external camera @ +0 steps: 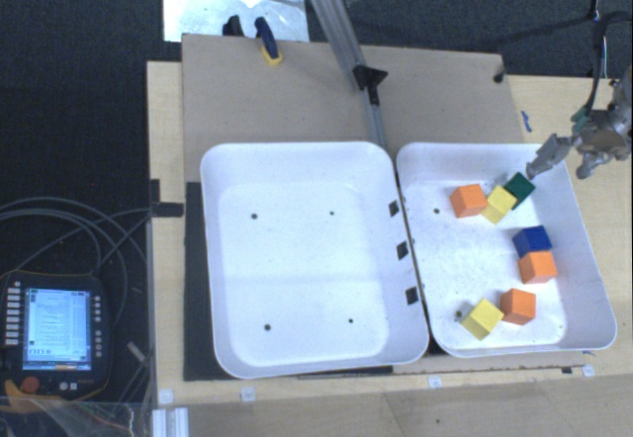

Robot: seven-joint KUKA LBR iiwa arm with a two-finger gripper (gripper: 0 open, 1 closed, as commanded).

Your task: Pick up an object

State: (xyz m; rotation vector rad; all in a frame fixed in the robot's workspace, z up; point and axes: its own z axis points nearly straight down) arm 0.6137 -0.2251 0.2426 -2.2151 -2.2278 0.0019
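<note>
The gripper (550, 154) reaches in from the right, over the upper right corner of the right bin (584, 257). One grey finger slants down to the left, with its tip just beside the green cube (520, 189); whether it touches cannot be told. How far the gripper is open cannot be told, and no cube shows between its fingers.

The green cube touches a yellow cube (499, 204), which lies just beside an orange cube (468, 200) on its left. Lower in the same bin, well apart from the gripper, a blue cube (531, 239) sits against an orange cube (538, 267). Near the bin's lower edge another orange cube (517, 305) lies beside a second yellow cube (483, 317).

The left bin (213, 257) sits beside it on the table (297, 89).
</note>
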